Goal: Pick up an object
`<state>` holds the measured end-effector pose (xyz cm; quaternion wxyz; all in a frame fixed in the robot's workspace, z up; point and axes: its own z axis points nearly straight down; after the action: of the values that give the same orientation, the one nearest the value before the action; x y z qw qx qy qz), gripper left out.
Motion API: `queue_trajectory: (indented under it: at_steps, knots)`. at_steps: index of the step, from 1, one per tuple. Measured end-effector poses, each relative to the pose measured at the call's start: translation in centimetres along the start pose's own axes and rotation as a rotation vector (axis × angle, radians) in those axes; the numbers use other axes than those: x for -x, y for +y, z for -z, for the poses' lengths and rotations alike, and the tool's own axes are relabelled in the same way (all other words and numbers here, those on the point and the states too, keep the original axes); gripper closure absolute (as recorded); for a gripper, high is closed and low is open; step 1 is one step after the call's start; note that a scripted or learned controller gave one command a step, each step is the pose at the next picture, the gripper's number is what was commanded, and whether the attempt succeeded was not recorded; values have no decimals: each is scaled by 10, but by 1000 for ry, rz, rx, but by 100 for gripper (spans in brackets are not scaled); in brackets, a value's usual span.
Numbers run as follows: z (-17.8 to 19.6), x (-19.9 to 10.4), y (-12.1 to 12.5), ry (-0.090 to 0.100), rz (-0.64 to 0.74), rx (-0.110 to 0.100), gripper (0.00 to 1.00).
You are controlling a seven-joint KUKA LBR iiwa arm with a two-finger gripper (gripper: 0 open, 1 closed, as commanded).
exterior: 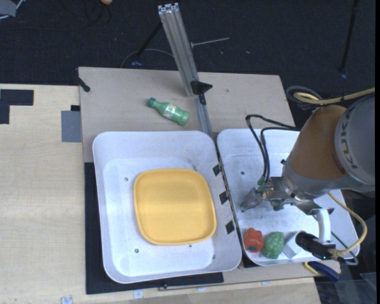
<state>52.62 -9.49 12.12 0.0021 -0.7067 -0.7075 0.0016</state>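
In the right bin, near its front edge, a red and orange pepper toy lies beside a green knobbly toy. My gripper hangs low over the bin's left part, a little behind and above the red toy and not touching it. The grey arm with its orange band comes in from the right and covers the bin's right half. A yellow square plate lies flat in the middle of the left bin.
A green bottle lies on its side on the bench behind the left bin. A slanted aluminium strut rises behind the bins. Black clips sit along the wall between the two bins.
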Motion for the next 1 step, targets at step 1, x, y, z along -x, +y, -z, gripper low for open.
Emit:
queue_trajectory:
  at_steps: [1]
  knots:
    - [12, 2, 1, -1, -4, 4, 100]
